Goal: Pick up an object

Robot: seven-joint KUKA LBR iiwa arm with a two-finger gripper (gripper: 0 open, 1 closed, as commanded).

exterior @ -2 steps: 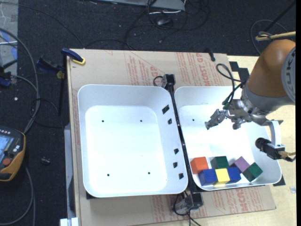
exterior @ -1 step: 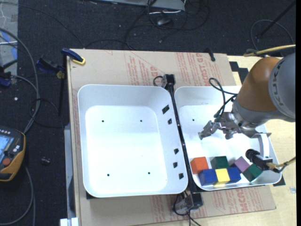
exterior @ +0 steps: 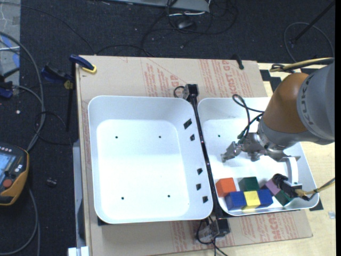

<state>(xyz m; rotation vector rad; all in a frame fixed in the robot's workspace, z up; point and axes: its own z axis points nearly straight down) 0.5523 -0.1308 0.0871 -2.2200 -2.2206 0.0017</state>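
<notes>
Coloured blocks (exterior: 246, 192) lie near the hand (exterior: 232, 152), whose grip I cannot tell.

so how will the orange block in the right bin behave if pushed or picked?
The small orange cube-shaped block looks rigid with flat faces, so it will probably slide, not roll. It sits against the blue cube-shaped block and near the white right bin wall, so a push likely jams it. It is probably light.
</notes>
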